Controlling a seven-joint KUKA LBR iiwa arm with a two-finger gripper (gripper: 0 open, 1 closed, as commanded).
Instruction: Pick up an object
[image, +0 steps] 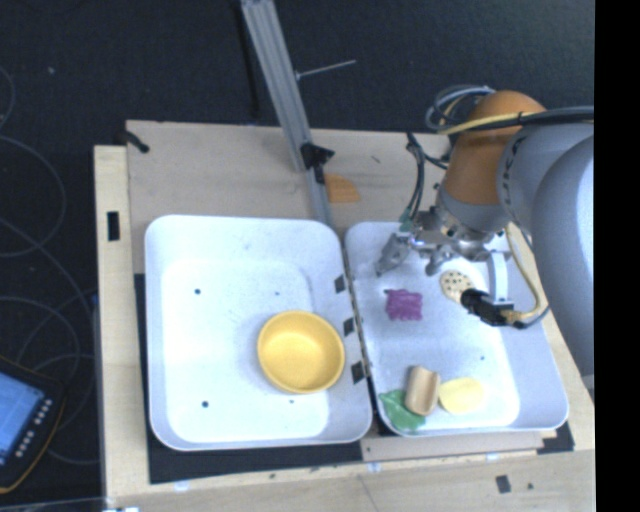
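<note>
We see the arm (520, 180) reaching in over the right bin (530, 400), its gripper (408, 258) hanging above that bin's far left part with its fingers spread apart and nothing between them. Just beside it, toward the bin's middle, lies a small purple piece (404, 304). Near the front edge a tan cylinder (421, 390) sits between a green scrap (397, 411) and a yellow lump (461, 396). In the left bin (200, 260) rests a yellow bowl (300, 351).
</note>
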